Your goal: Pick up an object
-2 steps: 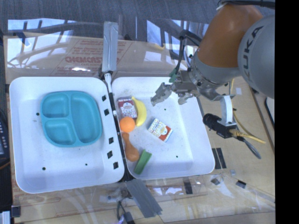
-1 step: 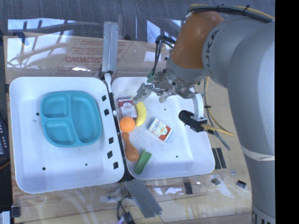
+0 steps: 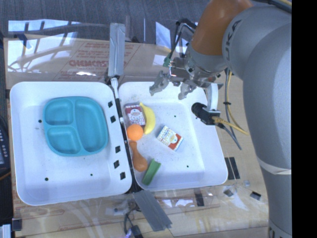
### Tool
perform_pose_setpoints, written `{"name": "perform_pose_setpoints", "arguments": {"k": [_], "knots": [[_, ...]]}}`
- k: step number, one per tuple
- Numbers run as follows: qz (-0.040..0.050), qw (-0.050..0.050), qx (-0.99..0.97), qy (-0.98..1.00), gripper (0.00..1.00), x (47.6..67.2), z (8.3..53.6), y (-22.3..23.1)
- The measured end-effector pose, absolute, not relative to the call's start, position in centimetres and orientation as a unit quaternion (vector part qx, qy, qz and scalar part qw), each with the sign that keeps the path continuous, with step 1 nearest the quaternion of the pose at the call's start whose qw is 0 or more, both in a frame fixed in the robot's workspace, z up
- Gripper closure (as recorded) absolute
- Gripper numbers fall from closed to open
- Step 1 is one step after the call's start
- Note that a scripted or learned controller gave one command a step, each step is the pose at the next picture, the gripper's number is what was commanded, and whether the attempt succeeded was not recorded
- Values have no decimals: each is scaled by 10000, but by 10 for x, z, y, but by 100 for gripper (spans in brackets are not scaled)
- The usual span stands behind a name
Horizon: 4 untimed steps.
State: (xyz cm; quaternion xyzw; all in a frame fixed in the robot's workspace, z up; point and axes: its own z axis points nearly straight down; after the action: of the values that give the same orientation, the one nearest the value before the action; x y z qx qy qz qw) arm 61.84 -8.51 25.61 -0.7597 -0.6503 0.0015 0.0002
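Observation:
My gripper (image 3: 171, 89) hangs over the back edge of the right bin (image 3: 208, 155), its two fingers spread apart with nothing between them. Below it in that bin lie a small red-brown packet (image 3: 134, 115), a yellow banana (image 3: 148, 118), an orange ball (image 3: 134, 132), an orange carrot-like piece (image 3: 138, 158), a green piece (image 3: 152, 172) and a small white and red carton (image 3: 170, 138). All of these sit toward the bin's left side, nearer the camera than the gripper.
The left bin (image 3: 25, 172) holds a blue divided plate (image 3: 75, 124). A grey divider bar (image 3: 116, 51) stands behind the gap between the bins. The arm's large grey body (image 3: 262, 73) covers the right side. Cardboard (image 3: 64, 58) lies behind the bins.

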Motion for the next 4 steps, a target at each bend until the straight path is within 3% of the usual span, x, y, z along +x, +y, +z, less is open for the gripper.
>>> {"name": "perform_pose_setpoints", "arguments": {"k": [1,2,3,4], "knots": [[40,32,-7386,-6741,0,632,128,-94],[-29,-21,-7018,-7124,0,621,97,-95],[-6,-51,-7008,-7133,100,622,108,-98],[17,8,-7383,-6745,100,573,191,-84]]}}
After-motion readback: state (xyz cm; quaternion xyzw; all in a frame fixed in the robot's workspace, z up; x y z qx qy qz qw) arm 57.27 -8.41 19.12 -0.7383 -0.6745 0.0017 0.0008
